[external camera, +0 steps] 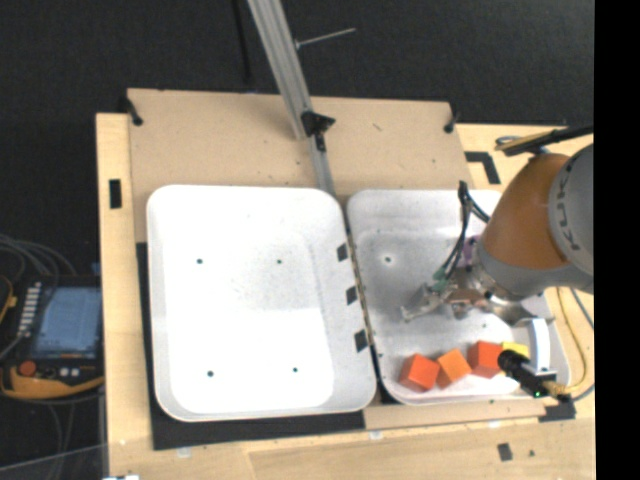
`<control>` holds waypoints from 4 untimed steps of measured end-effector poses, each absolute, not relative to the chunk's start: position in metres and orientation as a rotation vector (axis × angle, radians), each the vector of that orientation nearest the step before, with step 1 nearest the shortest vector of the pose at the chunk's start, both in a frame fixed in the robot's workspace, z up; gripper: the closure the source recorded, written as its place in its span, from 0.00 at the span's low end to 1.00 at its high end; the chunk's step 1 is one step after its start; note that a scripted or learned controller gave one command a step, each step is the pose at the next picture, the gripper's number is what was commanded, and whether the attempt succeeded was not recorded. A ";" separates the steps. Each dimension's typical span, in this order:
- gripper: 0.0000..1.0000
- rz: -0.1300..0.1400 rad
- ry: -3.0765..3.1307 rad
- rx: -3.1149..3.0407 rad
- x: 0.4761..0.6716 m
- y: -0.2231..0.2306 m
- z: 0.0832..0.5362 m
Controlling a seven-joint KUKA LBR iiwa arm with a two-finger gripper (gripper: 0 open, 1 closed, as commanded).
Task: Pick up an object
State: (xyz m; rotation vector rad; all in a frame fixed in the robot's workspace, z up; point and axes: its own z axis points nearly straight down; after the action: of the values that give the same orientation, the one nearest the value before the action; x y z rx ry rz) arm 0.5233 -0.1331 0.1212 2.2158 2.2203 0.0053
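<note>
Three orange blocks lie in a row along the near edge of the right bin (400,223): one at the left (421,372), a lighter one in the middle (454,365), and one at the right (486,357). My gripper (432,305) hangs over the middle of that bin, a little beyond the blocks and apart from them. I see nothing between its fingers.
The left bin (245,298) lies beside the right one, with a row of black clips (352,293) between them. A slanted metal rail (285,58) rises from the back of the bench. A teach pendant (55,333) sits off the bench at far left.
</note>
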 end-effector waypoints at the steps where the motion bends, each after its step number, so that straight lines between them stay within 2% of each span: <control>1: 1.00 0.007 2.211 2.227 0.523 -0.133 0.130; 4: 1.00 0.007 2.221 2.212 0.518 -0.145 0.299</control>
State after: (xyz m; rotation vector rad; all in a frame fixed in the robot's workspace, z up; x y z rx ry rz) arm 0.5177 -0.1452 0.2994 2.2120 2.2209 0.0067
